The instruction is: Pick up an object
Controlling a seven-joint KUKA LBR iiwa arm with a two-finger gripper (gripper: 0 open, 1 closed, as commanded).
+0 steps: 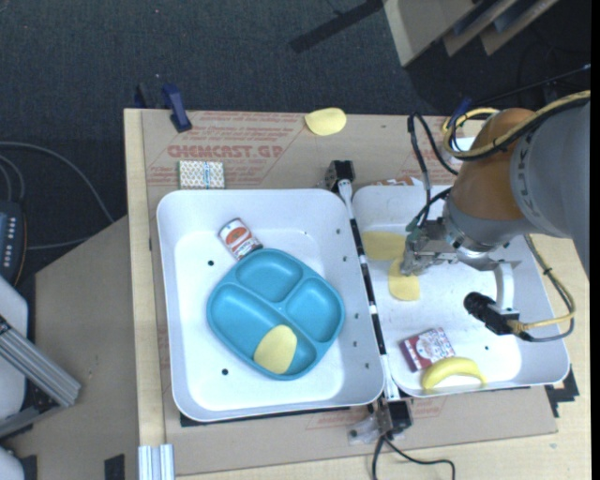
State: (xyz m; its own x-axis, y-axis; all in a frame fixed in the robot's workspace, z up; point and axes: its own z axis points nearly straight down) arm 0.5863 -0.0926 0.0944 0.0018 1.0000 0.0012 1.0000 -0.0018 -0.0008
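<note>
Yellow banana [453, 375] lies lengthwise left-right; claw [419, 255] grip state seemingly obscured, cannot tell.

A dark blue-grey carpet [216, 56] is covering the floor around the pale wooden worktop [253, 141]. Black cables [56, 178] are trailing across it at the left, and a light-coloured piece of furniture [469, 28] is standing at the top right.

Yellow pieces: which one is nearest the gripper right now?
The small yellow piece in the right bin, just below the gripper. The banana lies farther down, near the bin's front edge.
</note>
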